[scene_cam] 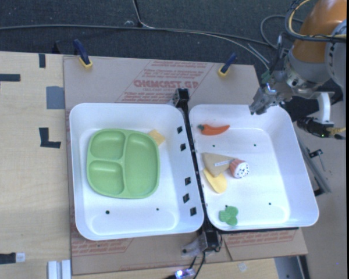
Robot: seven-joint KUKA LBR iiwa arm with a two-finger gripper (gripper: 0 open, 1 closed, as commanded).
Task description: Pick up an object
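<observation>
1. We see the grey two-finger gripper (259, 106) poised over the right white plastic bin's (291, 156) far corner; whether it is parted or closed, we cannot tell.
2. Below lie an orange toy carrot (214, 129), a tan wedge (216, 163) and a small green toy (228, 215).
3. The left white bin (81, 214) carries a green divided plate (123, 163).

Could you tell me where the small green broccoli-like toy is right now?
The small green broccoli-like toy lies near the front edge of the right white bin, below the yellow wedge.
</observation>
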